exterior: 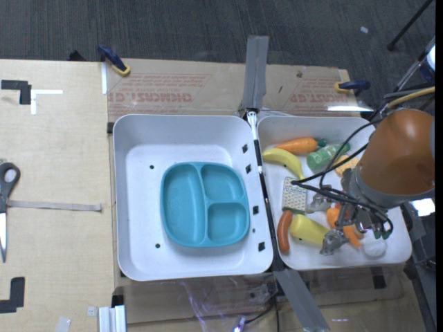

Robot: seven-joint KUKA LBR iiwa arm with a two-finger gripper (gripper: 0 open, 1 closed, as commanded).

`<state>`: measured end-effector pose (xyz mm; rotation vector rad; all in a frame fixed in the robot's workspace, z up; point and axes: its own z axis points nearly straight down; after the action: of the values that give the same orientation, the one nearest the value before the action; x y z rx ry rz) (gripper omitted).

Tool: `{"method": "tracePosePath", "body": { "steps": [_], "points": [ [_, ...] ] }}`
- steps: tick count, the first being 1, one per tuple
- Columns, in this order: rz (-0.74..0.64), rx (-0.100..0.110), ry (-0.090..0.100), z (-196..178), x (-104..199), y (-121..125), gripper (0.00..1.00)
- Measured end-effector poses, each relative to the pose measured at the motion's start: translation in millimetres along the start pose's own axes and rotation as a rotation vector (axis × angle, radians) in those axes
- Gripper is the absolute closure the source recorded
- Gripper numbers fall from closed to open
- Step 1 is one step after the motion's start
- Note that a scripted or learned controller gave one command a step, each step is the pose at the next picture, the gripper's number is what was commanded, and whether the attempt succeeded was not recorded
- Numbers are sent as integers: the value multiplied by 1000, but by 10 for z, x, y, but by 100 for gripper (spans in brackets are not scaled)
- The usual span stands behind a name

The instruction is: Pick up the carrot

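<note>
I cannot tell how far the gripper (337, 241) is spread or whether it has anything; it sits low in the right bin (387, 258), close to the near wall. An orange piece (353, 235) lies just beside it, identity unclear. The carrot (296, 144) lies near the far wall, well apart from the gripper. I count 1 banana (285, 160), 1 grater (295, 195), 1 red sausage (284, 231). The left bin (131, 185) has 1 blue tray (205, 205) and bare floor along every edge.
</note>
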<state>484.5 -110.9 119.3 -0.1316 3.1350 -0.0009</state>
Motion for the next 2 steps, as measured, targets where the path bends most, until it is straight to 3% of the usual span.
{"method": "tracePosePath", "body": {
  "steps": [1, 2],
  "points": [
    [308, 0, 1, 268, -28, -84, 0],
    [304, 1, -5, 169, -57, -81, 100]
  ]
}}
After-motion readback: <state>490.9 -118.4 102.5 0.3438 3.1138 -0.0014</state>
